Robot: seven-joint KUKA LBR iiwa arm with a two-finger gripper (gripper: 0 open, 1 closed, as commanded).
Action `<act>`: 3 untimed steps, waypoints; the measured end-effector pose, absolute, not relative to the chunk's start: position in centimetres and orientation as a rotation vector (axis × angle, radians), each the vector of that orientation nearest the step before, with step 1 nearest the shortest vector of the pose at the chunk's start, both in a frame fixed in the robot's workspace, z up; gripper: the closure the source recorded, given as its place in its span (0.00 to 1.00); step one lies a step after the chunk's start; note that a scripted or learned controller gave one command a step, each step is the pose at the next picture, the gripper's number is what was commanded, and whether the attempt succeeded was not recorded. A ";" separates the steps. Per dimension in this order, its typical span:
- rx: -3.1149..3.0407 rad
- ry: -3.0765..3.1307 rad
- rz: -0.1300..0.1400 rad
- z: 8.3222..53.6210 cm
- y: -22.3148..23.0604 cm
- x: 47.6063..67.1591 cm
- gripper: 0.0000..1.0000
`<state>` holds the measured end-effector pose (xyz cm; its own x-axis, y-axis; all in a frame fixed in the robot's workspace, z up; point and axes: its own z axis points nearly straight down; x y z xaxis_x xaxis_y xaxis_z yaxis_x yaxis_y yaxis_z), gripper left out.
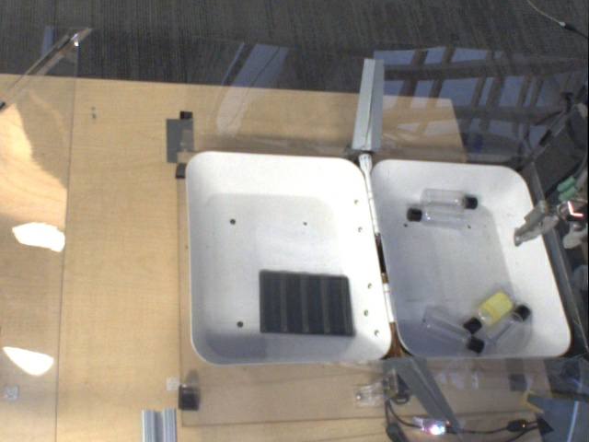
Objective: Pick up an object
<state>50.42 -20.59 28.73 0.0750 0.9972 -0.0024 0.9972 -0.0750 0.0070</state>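
- Nearest, in the front right corner of the right shallow white plastic bin [543, 247], lie clear plastic tubes with black caps [465, 325] beside a small yellow block [495, 306]. They look light, stiff and slippery, so the best hold is across the middle of a barrel.
- The left bin [207, 247] holds a dark ribbed rectangular tray [306, 303].
- Farther back, another clear black-capped tube [443, 208] lies alone, with easier access.
- The hand [545, 221] hovers at the right bin's right rim; whether it is clenched or released cannot be told.

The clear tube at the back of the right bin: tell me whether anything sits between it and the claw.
Nothing visible does. The claw hangs at the right bin's right edge, and bare white floor runs from it to the clear tube with black caps. The yellow-labelled tube and its neighbours lie nearer the front, off that line.
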 end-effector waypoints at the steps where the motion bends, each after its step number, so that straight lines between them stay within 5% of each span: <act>1: 2.436 1.975 0.007 9.7 -17.2 52.2 0.00; 3: 2.328 2.100 0.006 8.8 -19.1 64.2 0.00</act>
<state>64.22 -19.05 8.79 0.1026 0.9947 -0.0015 0.9947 -0.1025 0.0074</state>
